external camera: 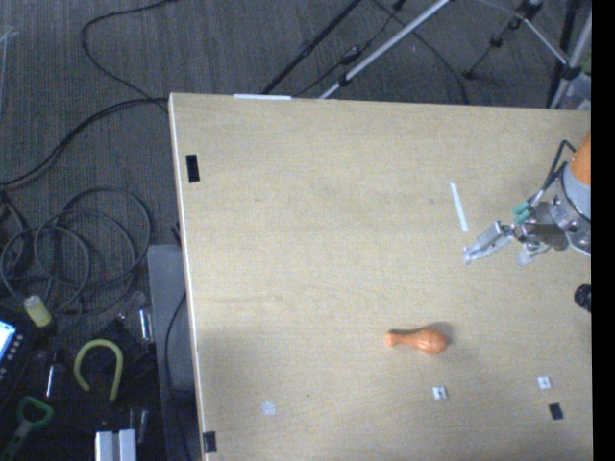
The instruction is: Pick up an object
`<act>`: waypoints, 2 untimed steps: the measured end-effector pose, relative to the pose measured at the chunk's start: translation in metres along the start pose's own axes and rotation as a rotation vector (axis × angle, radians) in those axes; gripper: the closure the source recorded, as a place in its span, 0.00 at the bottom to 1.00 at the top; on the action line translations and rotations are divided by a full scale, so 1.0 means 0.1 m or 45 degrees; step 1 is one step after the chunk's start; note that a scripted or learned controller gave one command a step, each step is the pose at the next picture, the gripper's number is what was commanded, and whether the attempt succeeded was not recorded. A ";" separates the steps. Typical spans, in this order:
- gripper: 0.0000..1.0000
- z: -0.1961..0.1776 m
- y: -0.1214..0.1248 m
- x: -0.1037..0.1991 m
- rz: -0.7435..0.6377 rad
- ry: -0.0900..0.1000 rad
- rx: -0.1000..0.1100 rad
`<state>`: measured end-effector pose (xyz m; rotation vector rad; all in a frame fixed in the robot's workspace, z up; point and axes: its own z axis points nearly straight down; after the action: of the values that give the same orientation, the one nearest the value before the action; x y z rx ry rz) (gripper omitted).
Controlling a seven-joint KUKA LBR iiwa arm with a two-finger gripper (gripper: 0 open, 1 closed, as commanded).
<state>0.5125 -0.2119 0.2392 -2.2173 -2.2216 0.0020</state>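
A pale wooden bench top (317, 257) stands over grey carpet strewn with cables. The gripper (478, 250) hovers at the right, seemingly slightly apart and holding nothing, probably because the orange pear-shaped object (419, 340) lies below-left, near but untouched.

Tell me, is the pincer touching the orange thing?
No, the pincer sits up and to the right of the orange thing, with bare board between them.

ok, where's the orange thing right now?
In the camera view the orange thing lies on the bench top, lower right of centre. It is below and left of the gripper, apart from it, with the white stick farther up.
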 end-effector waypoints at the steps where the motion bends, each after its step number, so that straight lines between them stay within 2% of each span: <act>1: 0.00 1.22 0.32 -0.11 -0.193 0.000 0.000; 2: 0.00 1.56 1.17 -0.11 -0.194 -0.003 -0.001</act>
<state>0.6288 -0.2222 0.0833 -2.0430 -2.3855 0.0028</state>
